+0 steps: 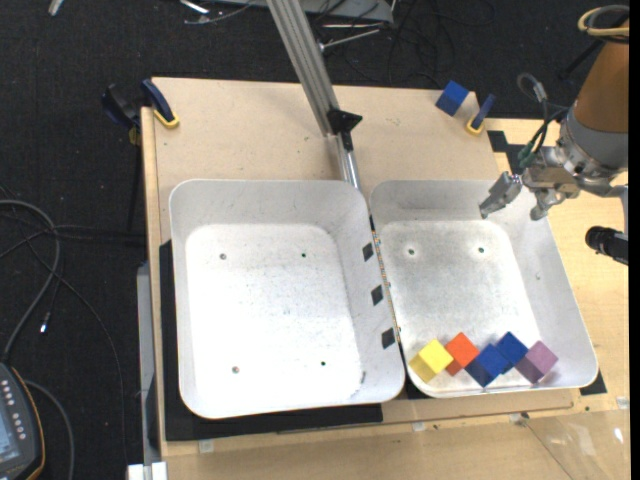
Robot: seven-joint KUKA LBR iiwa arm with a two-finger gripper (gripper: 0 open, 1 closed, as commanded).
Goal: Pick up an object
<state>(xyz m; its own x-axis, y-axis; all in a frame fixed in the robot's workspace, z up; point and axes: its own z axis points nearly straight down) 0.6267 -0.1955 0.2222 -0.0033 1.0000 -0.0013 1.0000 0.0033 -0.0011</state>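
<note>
While the left bin [270, 288] sits on the table [250, 133] with only dark specks on its white floor, the right bin [455, 278] beside it carries a row of small blocks along its near edge. From left to right in that row: a yellow block [432, 359] near the bin's near-left corner, an orange block [461, 349] touching it, two blue blocks [497, 358] pressed together, and a purple block [538, 361] by the near-right corner. Another blue block [453, 96] lies outside the bins, near the table's far-right corner, just beside a blue-and-yellow clamp [478, 115]. Over the right bin's far-right corner hangs the end effector [521, 197], its two fingers spread apart with nothing between them, well apart from the row of blocks. Behind it rises the grey arm [600, 108] with its orange band.
</note>
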